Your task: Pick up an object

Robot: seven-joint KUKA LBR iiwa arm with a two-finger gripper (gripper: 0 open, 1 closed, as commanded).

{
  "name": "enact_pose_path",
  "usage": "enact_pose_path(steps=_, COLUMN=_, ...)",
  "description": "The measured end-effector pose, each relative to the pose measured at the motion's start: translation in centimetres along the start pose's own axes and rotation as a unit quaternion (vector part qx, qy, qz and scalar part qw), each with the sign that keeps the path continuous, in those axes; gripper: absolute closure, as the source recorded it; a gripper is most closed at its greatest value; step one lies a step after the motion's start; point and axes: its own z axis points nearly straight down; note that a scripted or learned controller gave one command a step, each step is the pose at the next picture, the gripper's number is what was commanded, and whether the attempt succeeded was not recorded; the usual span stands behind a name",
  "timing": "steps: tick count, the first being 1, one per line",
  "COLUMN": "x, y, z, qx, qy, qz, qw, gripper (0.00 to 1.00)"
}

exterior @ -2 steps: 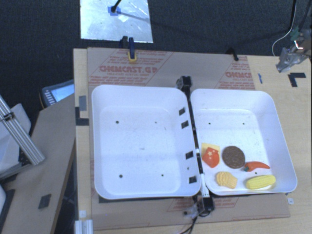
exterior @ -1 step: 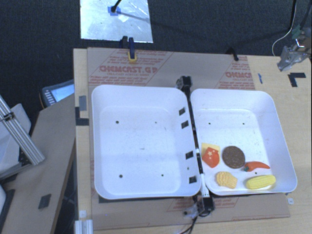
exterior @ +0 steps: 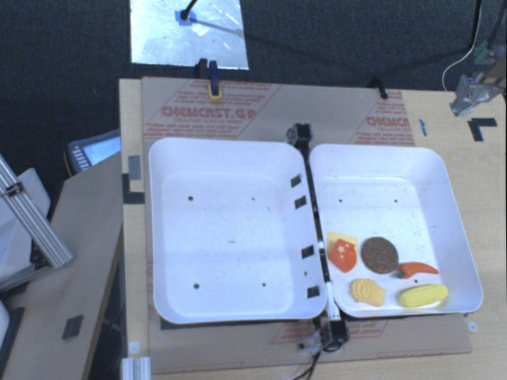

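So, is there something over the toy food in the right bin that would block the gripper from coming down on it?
Nothing visible covers it. The pizza slice, brown cookie, chili pepper, corn cob and yellow piece lie open in the right bin's near corner, close together, near its walls.

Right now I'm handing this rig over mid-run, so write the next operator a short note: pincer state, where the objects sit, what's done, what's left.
Pincer: at the view's upper right edge, well away from both bins; open or shut cannot be told.
Objects: all in the right bin, near its front edge. Orange-and-yellow slice, brown round disc, red pepper, small yellow piece, yellow corn cob.
Left bin: shows bare white floor.
Done: nothing picked yet.
Left: bring the pincer down over one object, grasp it, lift it.
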Motion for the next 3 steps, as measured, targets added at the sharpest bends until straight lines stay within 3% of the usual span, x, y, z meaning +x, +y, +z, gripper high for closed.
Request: enact_pose_path(steps=3, x=0.0, y=0.0, z=0.68, qx=0.0, qy=0.0, qz=0.0, qw=1.0, gripper=1.0)
